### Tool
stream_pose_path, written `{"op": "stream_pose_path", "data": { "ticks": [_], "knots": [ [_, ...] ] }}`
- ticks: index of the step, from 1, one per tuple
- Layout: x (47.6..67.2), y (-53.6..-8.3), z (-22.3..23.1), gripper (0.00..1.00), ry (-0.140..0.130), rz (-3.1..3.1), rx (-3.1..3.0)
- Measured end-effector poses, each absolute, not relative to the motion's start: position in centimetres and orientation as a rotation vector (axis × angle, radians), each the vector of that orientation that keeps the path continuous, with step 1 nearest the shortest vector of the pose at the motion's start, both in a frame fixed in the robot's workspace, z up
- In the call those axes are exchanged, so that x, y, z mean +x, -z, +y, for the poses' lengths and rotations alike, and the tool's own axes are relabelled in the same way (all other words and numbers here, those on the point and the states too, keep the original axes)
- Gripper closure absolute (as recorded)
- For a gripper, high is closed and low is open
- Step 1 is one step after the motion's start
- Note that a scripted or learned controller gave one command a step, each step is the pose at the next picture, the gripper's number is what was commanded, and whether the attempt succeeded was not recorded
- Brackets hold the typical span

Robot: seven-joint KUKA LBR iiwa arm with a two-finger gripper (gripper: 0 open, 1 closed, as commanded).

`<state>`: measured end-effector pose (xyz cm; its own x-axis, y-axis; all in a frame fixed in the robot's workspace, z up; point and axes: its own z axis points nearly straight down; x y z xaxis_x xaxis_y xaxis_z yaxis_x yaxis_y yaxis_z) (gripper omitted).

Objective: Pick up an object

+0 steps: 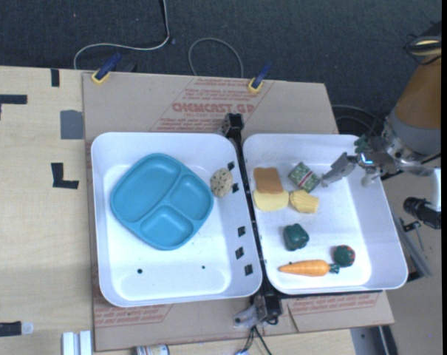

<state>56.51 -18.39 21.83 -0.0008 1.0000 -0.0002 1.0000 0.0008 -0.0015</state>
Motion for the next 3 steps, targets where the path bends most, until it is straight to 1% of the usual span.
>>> {"op": "stream_pose_path", "data": {
  "ticks": [1, 2, 3],
  "knots": [
    [55.1, -14.8, -13.2, 0.0, -0.005, -2.22, -2.211],
    [49.6, -9.5, -11.0, 0.0, -0.009, -2.214, -2.213],
    [50.1, -8.6, -9.6, 0.0, -0.003, -2.223, -2.226]
  ]
}}
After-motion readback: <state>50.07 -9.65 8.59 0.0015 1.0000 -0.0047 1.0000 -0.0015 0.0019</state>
